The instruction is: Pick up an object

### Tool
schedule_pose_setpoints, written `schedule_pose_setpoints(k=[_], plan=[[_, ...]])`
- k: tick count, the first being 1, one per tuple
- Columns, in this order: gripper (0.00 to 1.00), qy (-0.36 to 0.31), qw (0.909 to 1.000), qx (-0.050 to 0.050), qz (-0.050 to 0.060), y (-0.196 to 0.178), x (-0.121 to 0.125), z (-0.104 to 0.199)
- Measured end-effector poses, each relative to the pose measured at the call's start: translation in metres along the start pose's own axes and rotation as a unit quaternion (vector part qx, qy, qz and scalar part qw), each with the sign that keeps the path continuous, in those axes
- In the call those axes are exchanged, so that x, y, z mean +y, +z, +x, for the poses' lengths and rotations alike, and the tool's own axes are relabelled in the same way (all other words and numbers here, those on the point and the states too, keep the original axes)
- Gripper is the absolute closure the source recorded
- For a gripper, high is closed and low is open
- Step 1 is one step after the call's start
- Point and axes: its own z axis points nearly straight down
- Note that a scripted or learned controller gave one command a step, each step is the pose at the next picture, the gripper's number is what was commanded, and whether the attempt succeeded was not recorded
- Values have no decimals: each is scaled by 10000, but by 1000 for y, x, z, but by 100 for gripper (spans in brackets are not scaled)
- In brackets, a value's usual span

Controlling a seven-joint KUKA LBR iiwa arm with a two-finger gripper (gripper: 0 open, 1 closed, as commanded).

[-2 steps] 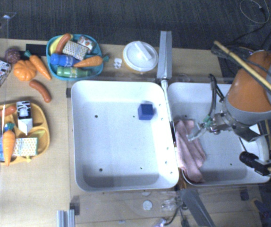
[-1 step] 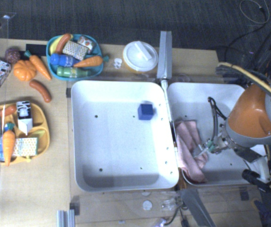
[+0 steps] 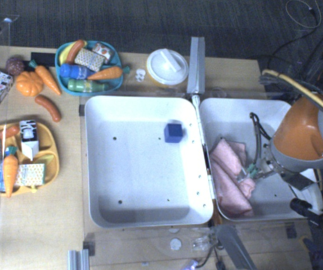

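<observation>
Pickup not yet complete: tool (image 3: 248,172) sits low in the right bin (image 3: 274,108), at the 3 o'clock edge of a crumpled pink cloth (image 3: 229,179), its tips touching the fabric. Whether they are spread or clamped cannot be told. Cloth lies on the bin floor, unlifted. A blue cube (image 3: 174,132) rests untouched in the left bin (image 3: 122,207). Grasp and lift remain.

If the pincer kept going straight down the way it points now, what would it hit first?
Most likely the pink cloth in the right bin: the pincer sits right at its edge. Depth is unclear from this slanted view.
</observation>
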Motion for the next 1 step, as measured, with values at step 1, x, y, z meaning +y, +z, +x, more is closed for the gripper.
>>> schedule_pose_setpoints(k=[1], plan=[[100,149,9998,42,102,-80,78,23]])
